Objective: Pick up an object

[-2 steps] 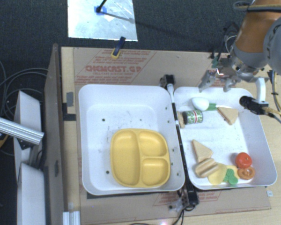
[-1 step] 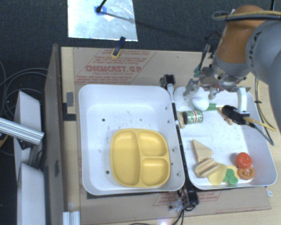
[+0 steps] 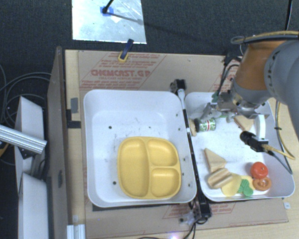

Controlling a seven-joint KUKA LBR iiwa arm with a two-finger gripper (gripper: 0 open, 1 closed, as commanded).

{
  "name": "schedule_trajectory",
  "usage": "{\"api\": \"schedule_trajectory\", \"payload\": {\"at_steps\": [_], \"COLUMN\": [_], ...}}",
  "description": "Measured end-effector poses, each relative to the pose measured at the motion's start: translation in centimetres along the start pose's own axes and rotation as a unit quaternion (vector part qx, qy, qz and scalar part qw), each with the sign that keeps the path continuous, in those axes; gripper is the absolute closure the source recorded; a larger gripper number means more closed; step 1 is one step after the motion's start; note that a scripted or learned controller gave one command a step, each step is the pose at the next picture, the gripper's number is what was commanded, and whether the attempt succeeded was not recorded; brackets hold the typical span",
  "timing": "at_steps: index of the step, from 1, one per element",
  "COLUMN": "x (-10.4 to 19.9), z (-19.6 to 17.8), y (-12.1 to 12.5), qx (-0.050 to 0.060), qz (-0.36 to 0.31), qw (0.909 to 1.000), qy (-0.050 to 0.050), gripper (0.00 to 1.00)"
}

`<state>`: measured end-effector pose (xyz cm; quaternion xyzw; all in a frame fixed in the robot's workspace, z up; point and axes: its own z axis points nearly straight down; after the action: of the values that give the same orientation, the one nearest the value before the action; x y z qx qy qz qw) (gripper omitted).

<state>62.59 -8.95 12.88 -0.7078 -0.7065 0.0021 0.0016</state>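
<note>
gripper (image 3: 215, 111) low in the right bin (image 3: 229, 144) around 11 o'clock, can't tell if it's open or gripping anything, green can (image 3: 207, 125) right at its 7 o'clock, yellow tray (image 3: 148, 167) in left bin (image 3: 134, 111)

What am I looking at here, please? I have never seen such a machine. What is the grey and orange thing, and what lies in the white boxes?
This is one picture from a fixed camera above a bench, looking down at a slant. The grey shape with the orange band is a robot arm reaching in from the right. At its end is the gripper, its grasping tool, low over the right bin. Right beside it lies a small green and white can; I cannot tell whether the gripper holds it. That bin also holds toy food: bread pieces, a red tomato and a green piece. The left bin holds a yellow divided plate.
</note>
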Motion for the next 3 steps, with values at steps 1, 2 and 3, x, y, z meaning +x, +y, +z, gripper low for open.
{"api": "schedule_trajectory", "payload": {"at_steps": [1, 2, 3], "x": [0.7, -1.0, -0.9], "z": [4.6, 4.5, 3.4], "y": [2.3, -3.6, -3.2], "qx": [-0.004, 0.000, -0.004], "qz": [-0.003, 0.000, -0.002], "qw": [1.0000, 1.0000, 1.0000], "qy": [0.000, 0.001, 0.001], "gripper": [0.00, 0.00, 1.00]}}
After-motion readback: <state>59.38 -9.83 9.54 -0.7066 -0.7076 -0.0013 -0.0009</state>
